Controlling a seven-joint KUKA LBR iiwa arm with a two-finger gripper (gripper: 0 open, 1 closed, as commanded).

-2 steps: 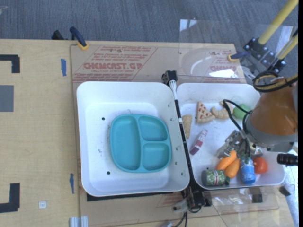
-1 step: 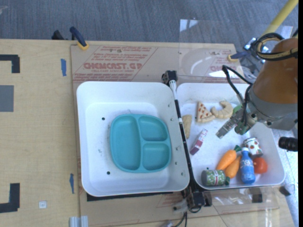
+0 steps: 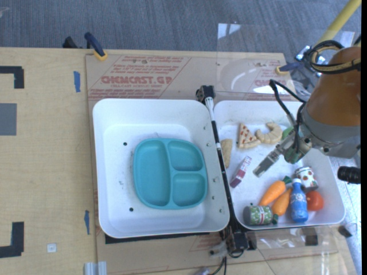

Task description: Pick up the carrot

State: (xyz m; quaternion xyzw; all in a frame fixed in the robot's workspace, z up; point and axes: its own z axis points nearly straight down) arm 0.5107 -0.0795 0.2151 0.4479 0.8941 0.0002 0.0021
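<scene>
In right bin [image 3: 335, 213], gripper [image 3: 267, 166] hovers far of carrot [image 3: 272, 192], fingers' state unclear; approach step, next descend nearer.

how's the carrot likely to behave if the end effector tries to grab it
The carrot looks like a smooth, tapered plastic toy, so it is probably stiff and light, but could slip out of a pinch near its narrow end. Its rounded body may roll if nudged. It lies against the blue bottle and near the green can, which may shift too.
</scene>
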